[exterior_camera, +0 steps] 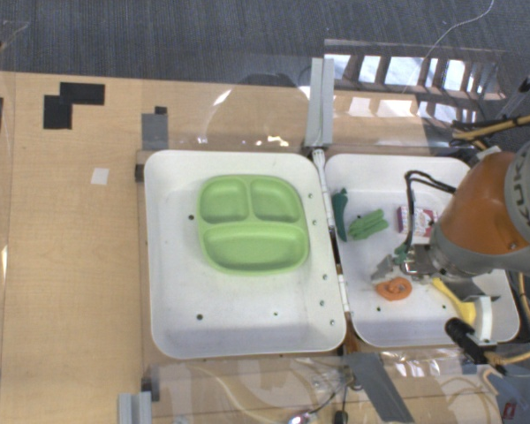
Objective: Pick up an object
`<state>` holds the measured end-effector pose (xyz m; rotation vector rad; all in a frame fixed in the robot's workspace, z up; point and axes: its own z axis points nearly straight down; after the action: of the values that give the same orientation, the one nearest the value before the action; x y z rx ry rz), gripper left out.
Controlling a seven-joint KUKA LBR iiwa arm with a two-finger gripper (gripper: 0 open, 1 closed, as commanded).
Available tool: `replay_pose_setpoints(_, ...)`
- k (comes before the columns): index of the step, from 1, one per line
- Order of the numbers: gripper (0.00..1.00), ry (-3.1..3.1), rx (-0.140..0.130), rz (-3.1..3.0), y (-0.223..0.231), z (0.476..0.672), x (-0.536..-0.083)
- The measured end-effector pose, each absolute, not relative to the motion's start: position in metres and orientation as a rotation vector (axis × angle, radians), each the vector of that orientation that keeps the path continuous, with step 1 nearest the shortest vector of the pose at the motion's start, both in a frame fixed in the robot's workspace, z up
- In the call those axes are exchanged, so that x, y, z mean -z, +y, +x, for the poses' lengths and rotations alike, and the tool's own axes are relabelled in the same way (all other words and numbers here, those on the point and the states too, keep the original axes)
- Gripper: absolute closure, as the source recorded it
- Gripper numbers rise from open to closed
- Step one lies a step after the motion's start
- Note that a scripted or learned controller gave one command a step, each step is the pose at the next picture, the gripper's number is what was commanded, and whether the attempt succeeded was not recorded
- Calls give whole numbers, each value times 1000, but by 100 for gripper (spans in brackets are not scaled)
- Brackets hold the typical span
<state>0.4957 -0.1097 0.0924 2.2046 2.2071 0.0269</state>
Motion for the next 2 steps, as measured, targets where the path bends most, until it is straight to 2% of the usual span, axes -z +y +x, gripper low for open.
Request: replay_pose_setpoints(2,0,2289,-26,2119,-111,496,-92)
